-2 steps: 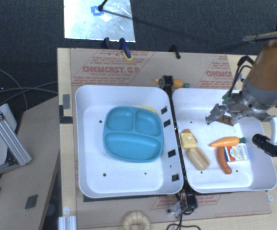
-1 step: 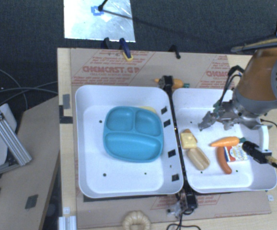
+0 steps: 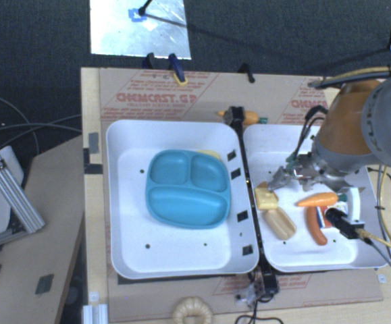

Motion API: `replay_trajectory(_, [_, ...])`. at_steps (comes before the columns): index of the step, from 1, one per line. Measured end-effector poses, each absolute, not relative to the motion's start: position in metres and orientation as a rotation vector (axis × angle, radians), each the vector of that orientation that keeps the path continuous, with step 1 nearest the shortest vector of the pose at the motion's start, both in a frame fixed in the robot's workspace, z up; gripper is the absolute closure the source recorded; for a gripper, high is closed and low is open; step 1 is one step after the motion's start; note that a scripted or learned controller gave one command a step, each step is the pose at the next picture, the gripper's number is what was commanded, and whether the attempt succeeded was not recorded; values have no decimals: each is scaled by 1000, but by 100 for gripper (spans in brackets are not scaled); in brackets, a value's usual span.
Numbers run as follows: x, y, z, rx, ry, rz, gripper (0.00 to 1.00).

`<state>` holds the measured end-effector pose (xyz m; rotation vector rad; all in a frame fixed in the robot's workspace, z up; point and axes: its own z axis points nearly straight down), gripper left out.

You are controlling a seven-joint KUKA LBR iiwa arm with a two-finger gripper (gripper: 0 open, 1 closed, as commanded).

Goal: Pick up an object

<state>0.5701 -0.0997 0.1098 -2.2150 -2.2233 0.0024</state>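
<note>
Right bin [image 3: 276, 258] holds four toy foods: one orange carrot [image 3: 318, 199], one red-orange sausage [image 3: 316, 227], one tan bread roll [image 3: 281, 223], one pale yellow block [image 3: 266, 198]. Jaws [image 3: 281, 178] hang beside the yellow block; their state cannot be told. Left bin [image 3: 131, 248] holds one blue divided plate [image 3: 187, 187].
</note>
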Motion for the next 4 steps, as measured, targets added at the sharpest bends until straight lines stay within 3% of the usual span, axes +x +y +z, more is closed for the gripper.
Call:
replay_trajectory(1, [575, -99, 89, -2227, -2229, -16, 0])
replay_trajectory(2, [577, -98, 102, -2227, -2232, -23, 100])
replay_trajectory(3, [577, -99, 167, -2222, -2230, -7, 100])
replay_trajectory(4, [579, -99, 221, -2221, -2231, -7, 100])
